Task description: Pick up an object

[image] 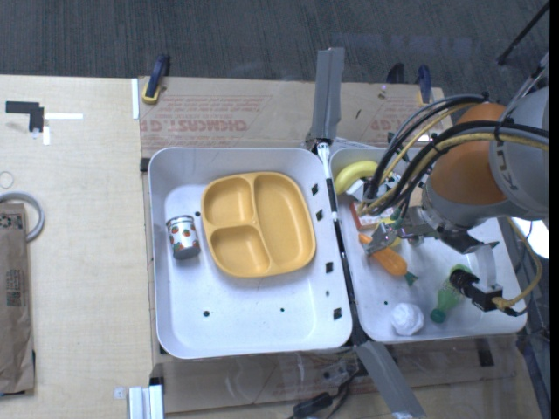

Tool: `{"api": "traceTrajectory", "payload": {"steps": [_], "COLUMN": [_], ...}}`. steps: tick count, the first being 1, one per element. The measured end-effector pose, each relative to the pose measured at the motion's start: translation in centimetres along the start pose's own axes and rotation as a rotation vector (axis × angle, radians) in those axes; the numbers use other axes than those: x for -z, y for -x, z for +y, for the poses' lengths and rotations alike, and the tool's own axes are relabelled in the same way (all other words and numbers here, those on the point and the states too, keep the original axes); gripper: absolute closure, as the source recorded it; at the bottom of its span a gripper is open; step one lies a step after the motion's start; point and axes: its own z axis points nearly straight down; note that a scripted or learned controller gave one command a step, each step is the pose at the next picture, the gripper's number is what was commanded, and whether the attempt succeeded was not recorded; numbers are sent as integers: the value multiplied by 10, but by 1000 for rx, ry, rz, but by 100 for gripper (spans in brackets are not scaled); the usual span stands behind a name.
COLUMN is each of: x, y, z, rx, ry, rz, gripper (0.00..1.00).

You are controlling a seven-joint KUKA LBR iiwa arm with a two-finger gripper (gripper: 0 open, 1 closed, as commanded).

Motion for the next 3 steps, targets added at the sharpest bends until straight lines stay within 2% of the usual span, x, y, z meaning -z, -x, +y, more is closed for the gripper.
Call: {"api": "traceTrajectory", "payload": {"steps": [1,2,3], "x": [8,100,100], "y": [2,-24,-86], "z": [-1,-4,37], "rx": [-5,328,313], "ry": [-2,1,1], "rz": [0,-1,-1], "gripper": [100,100,100]}}
